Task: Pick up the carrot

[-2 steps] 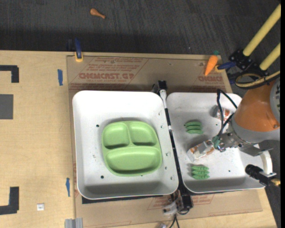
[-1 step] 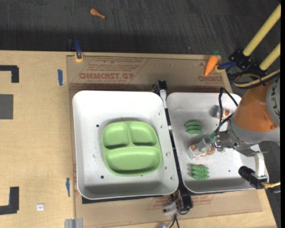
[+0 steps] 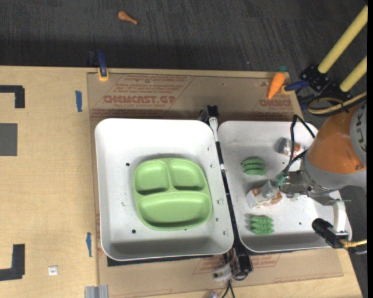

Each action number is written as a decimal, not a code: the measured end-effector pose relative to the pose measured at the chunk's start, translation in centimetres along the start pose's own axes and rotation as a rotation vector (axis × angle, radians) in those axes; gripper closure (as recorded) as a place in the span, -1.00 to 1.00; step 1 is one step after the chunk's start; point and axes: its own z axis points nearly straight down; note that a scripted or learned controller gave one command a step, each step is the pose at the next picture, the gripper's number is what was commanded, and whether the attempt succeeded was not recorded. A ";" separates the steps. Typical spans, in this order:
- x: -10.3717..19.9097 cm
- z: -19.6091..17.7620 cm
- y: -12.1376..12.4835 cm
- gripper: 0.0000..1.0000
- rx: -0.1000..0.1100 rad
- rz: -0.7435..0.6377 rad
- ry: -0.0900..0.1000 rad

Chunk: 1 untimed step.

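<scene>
An orange carrot (image 3: 276,85) with a green top lies on the cardboard beyond the right bin (image 3: 303,233), outside it near the back corner. My gripper (image 3: 264,194) is low inside the right bin, near its middle, between two green pea pods. A small orange-and-white patch (image 3: 272,199) shows at the gripper's tip; I cannot tell whether it is part of the gripper or an object. The grey arm with its orange band (image 3: 335,152) reaches in from the right.
One green pea pod (image 3: 253,166) lies behind the gripper and another (image 3: 260,224) lies in front of it. A green divided plate (image 3: 172,192) sits in the left bin (image 3: 111,174). A small orange item (image 3: 126,17) lies on the dark floor far back. Yellow bars (image 3: 344,41) stand at the top right.
</scene>
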 end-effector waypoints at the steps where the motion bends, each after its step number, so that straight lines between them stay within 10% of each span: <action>1: 0.2 0.1 -0.2 -1.00 0.004 0.118 0.003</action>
